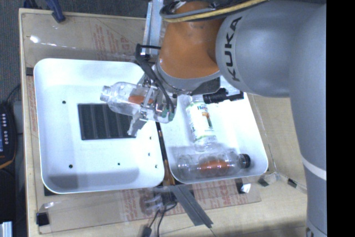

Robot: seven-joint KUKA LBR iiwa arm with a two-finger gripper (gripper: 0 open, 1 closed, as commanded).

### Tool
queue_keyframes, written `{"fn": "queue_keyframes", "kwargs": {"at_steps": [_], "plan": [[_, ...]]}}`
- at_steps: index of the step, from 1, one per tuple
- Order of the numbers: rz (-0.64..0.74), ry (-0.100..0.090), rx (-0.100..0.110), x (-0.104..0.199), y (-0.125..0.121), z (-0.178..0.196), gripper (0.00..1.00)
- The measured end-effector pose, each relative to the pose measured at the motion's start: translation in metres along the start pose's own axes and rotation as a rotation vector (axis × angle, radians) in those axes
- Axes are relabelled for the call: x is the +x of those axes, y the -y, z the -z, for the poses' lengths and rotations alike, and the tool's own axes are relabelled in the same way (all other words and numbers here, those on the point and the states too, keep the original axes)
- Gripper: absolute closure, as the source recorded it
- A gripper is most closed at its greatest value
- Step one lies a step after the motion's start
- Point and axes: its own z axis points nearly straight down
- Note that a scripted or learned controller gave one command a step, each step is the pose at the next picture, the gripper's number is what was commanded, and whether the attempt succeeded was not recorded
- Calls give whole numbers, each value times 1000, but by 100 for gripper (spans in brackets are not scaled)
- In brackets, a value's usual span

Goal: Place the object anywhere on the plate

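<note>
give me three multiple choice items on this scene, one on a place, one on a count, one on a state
1. Where does the dark plate lie?
A. in the left bin
B. in the right bin
C. on the floor

2. How many bottles rest in the right bin?
A. none
B. two
C. five

3. How is the clear bottle at the gripper placed?
A. standing on the plate
B. lifted above the left bin, tilted, at the fingers
C. lying in the right bin

Key:
1 A, the dark ribbed rectangle sits on the floor of the left bin.
2 B, one bottle with a label and one clear bottle along the near wall.
3 B, the bottle hangs on a slant next to the gripper, past the plate's upper right corner.
</note>
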Motion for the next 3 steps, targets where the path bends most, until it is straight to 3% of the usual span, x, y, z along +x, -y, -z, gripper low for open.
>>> {"fn": "queue_keyframes", "kwargs": {"at_steps": [1, 2, 3], "plan": [[305, 1, 0, 44, -27, 26, 0], [558, -1, 0, 46, -17, -18, 0], [649, 5, -1, -26, -24, 26, 0]]}}
